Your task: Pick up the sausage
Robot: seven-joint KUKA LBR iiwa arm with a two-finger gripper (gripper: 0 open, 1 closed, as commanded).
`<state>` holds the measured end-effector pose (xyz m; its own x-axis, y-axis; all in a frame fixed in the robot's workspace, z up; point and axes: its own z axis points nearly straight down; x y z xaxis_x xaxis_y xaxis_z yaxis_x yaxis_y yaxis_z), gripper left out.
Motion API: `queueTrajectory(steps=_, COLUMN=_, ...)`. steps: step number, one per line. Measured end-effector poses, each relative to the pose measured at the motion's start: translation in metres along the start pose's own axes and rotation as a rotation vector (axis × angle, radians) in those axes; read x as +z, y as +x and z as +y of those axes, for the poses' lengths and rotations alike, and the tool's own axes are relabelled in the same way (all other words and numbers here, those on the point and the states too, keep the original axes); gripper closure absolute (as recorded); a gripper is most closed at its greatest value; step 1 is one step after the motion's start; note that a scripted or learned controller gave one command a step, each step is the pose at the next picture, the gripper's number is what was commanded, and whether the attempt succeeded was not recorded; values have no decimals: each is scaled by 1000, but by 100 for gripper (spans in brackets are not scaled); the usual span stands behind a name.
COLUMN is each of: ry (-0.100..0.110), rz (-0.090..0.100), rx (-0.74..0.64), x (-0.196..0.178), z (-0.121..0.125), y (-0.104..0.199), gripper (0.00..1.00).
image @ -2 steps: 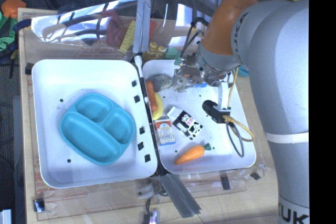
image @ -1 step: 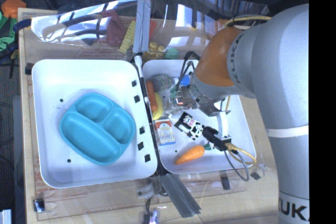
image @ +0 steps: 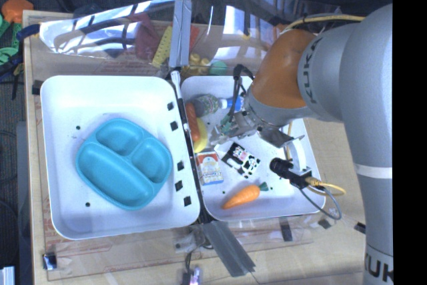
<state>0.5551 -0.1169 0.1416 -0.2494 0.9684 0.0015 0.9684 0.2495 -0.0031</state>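
The sausage (image: 191, 117) is a reddish-orange stick lying along the left wall of the right bin (image: 293, 207), with a yellow piece (image: 199, 141) just below it. My gripper (image: 225, 131) hangs low in the middle of the right bin, a little to the right of the sausage and partly hidden under the orange wrist. Nothing can be seen held in it.
A blue divided plate (image: 124, 161) lies in the left bin (image: 60, 103). The right bin also holds a toy carrot (image: 241, 196), a small printed carton (image: 211, 169), a black-and-white object (image: 241, 160) and a greyish item (image: 205, 103). The arm covers the bin's right side.
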Motion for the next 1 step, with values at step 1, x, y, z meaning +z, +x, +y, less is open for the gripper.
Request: queueTrajectory(steps=1, ry=0, rz=-1, rx=148, x=24, z=15, y=-44, gripper=100)
